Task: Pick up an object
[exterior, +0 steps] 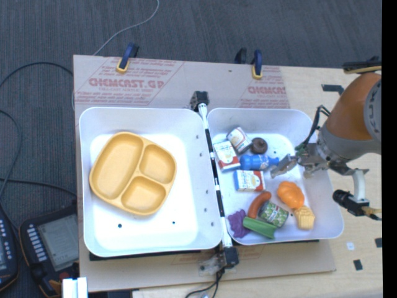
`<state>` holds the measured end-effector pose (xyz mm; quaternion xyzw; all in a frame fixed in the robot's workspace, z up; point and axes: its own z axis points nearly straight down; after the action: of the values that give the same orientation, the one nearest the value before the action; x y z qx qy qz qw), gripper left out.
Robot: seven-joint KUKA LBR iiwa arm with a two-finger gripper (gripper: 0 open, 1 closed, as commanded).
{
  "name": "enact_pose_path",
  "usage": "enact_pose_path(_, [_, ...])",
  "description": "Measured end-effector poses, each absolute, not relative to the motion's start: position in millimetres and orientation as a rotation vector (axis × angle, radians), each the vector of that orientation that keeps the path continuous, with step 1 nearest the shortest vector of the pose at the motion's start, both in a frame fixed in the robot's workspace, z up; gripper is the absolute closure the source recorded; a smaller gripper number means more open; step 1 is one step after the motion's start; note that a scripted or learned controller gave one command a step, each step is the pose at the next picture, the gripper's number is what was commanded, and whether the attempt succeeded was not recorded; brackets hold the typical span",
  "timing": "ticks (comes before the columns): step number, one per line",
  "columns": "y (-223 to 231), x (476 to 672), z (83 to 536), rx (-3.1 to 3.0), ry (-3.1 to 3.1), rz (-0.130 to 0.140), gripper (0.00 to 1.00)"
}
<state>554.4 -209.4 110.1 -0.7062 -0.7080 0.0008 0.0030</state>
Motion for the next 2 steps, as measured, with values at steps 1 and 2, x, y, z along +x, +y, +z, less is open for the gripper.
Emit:
enact_pose_path(1, [-147.2,513.8,88.2,-2.231,-2.229,-0.005,0.0])
enact_pose_path(2, [-146.5,515.3,97.9,-2.23,-2.229,-0.008,1.0])
